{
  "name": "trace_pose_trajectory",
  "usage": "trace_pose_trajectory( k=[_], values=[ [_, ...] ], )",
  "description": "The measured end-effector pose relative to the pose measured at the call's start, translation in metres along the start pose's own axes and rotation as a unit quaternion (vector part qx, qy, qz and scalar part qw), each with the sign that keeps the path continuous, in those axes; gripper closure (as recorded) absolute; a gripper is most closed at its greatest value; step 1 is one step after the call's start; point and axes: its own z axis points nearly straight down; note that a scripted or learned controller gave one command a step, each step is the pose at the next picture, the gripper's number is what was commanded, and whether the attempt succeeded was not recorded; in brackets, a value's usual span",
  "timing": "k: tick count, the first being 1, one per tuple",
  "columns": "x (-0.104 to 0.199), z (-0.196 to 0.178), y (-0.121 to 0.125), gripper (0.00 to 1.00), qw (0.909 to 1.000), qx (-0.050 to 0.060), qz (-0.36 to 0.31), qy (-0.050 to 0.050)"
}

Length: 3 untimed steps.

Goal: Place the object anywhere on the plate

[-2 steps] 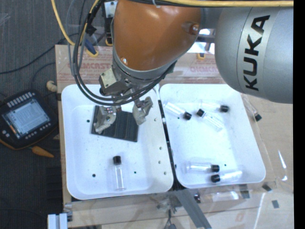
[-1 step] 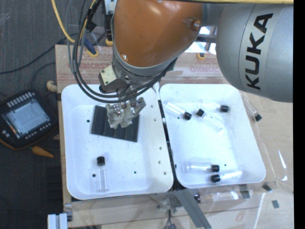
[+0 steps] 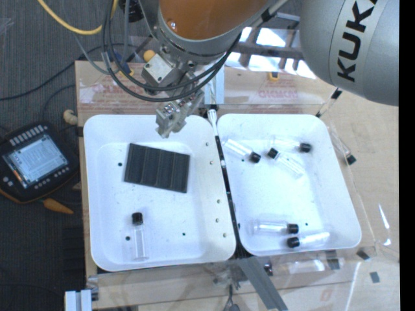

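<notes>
A dark ribbed rectangular plate (image 3: 157, 168) lies flat in the left bin (image 3: 97, 193), toward its far half. A clear vial with a black cap (image 3: 138, 235) lies in the same bin near the front left, apart from the plate. My gripper (image 3: 168, 120) hangs over the far edge of the left bin, just beyond the plate's far right corner. Nothing shows under its tip. The big orange and grey arm above hides the bench behind it.
The right bin (image 3: 337, 193) holds several clear vials with black caps, two near its front (image 3: 269, 226) (image 3: 311, 239) and others at the back (image 3: 240, 149). A handheld pendant (image 3: 32, 161) lies left of the bench. Cables hang at the back left.
</notes>
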Motion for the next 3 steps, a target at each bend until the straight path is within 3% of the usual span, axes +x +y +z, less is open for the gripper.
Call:
trace_pose_trajectory(
  k=[1, 2, 3],
  values=[
    [-0.03, 0.012, 0.044, 1.0, 0.9882, -0.002, -0.153, 0.0],
    [-0.002, 0.077, 0.005, 1.0, 0.9284, -0.003, -0.372, -0.001],
    [0.019, 0.161, -0.024, 1.0, 0.9554, -0.002, -0.295, -0.001]
  ],
)
